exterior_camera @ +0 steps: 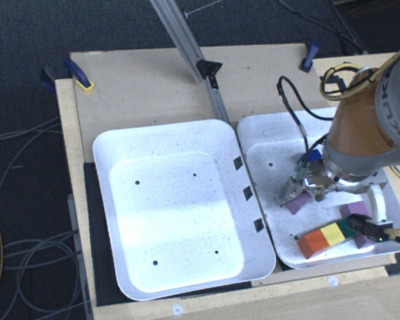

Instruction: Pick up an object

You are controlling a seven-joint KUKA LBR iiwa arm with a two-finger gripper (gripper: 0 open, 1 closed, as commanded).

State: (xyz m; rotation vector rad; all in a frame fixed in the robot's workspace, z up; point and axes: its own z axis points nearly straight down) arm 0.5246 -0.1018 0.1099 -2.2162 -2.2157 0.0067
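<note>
**Reaching into the right bin for a small purple piece**

Reaching in from 3 o'clock, the arm (368, 126) has its gripper (305, 185) low over the right bin (268, 130), beside a small purple block (297, 203) at the bin's centre. Whether the jaws are parted or closed, I cannot tell; metal and cabling crowd that spot. The approach looks aimed at this block, probably because it lies apart from the others. A multicoloured block (322, 238) lies toward 5 o'clock, with another purple piece (354, 210) near it. The left bin (162, 142) sits alongside on a pale wooden bench (139, 69), with blue clamps (79, 75) at its far corners and loose cables (25, 262) on dark carpet at 9 o'clock.
</note>
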